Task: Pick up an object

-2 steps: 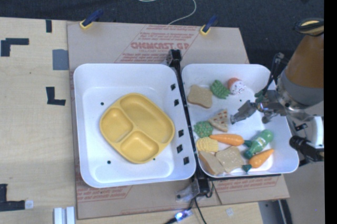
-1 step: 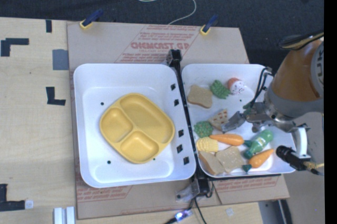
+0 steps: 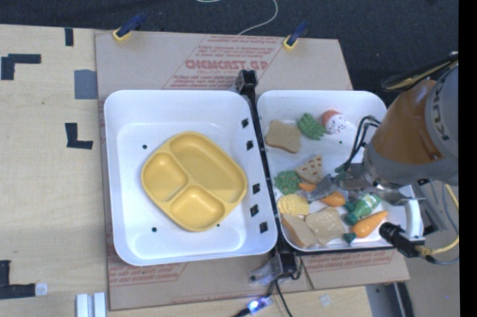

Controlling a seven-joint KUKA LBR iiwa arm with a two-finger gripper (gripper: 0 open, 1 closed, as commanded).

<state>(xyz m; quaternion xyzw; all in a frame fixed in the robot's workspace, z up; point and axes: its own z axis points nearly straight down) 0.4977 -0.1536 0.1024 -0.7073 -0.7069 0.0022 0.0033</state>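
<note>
Glossy yellow plastic tray [image 3: 194,180], smooth white plastic bin [image 3: 119,181], matt cardboard sheet [image 3: 216,62].

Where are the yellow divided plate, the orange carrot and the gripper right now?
yellow divided plate [image 3: 194,180]: camera view, the ridge where its three compartments meet.
orange carrot [image 3: 370,224]: camera view, middle of its body, low in the right bin.
gripper [image 3: 333,187]: camera view, its tip among the toy food.
</note>
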